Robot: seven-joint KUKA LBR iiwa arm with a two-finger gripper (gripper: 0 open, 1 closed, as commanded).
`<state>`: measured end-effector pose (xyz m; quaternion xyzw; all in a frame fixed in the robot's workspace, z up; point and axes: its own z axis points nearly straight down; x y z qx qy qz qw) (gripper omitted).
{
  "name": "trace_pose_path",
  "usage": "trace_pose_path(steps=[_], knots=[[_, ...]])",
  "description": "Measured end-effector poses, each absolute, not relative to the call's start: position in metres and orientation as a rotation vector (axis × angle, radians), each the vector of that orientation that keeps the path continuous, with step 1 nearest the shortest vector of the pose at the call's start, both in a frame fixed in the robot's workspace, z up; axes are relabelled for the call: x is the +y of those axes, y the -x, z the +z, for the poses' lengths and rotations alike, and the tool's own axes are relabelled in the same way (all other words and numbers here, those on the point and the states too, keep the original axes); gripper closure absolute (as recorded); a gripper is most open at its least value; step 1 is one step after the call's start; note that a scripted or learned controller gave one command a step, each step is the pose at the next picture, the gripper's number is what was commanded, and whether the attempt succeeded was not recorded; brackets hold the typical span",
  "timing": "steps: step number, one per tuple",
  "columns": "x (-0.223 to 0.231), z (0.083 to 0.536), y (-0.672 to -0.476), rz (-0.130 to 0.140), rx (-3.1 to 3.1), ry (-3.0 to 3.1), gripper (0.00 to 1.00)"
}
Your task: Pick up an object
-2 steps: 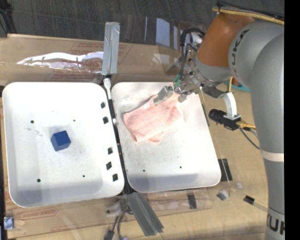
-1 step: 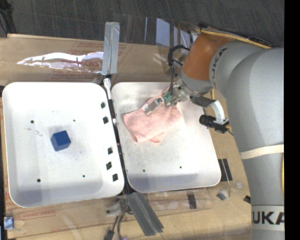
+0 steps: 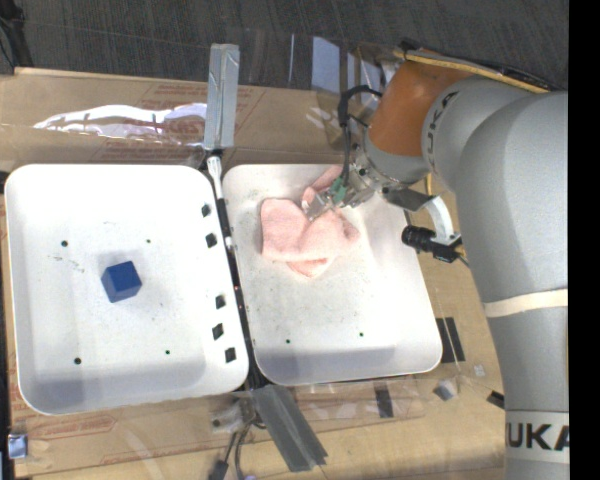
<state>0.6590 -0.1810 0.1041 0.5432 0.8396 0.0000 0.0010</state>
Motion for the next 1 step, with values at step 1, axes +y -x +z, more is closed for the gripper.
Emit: trace_pose_path(steps=[1], knots=[[-0.1101, 0.2009, -0.6574, -0.001, 2.804, -1.416, 1.0]])
